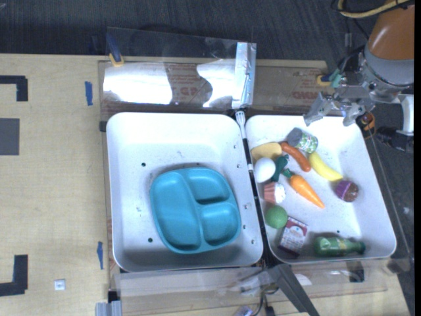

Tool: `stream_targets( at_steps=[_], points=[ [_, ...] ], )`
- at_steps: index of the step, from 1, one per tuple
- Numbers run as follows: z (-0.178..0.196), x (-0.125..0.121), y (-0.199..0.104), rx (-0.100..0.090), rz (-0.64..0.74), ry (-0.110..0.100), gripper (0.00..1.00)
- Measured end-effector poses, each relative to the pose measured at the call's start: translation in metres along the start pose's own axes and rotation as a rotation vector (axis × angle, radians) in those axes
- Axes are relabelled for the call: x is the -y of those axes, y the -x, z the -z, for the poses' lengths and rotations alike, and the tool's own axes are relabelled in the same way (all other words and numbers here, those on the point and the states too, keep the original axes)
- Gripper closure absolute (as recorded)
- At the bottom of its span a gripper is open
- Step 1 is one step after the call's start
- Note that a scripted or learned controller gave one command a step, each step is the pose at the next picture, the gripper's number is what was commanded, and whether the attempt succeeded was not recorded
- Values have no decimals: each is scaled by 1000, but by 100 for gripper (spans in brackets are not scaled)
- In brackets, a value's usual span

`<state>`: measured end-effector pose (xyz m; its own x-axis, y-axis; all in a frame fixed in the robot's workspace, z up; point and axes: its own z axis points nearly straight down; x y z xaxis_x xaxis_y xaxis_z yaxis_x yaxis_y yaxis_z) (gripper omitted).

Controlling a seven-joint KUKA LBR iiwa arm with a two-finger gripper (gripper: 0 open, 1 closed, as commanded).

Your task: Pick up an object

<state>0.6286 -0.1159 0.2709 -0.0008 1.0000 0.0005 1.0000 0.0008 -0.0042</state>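
Crowding the right bin (378, 199), at the right of the frame, is a heap of toy food. A carrot (306, 189) lies near its middle, with a yellow banana (325, 167) just beside it to the upper right and a purple onion-like piece (346, 189) to the right. A white egg (264, 170) sits at the bin's left wall, a green ball (276, 216) below it, and a green bottle (338, 245) lies flat along the lower edge. Above the bin's upper right corner hangs the gripper (337, 110), clear of the toys, nothing between its fingers; whether they are spread or pressed together cannot be told. The left bin (131, 143) holds a blue divided tray (195, 207).
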Motion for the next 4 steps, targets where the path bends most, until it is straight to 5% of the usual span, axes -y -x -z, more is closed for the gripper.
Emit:
stream_targets(
  at_steps=[1,2,3,4],
  points=[
    [-124,54,13,-1,63,-6,0],
    [-185,59,19,1,298,7,0],
    [-175,57,20,2,296,12,100],
    [-145,33,22,2,353,6,100]
  ],
)
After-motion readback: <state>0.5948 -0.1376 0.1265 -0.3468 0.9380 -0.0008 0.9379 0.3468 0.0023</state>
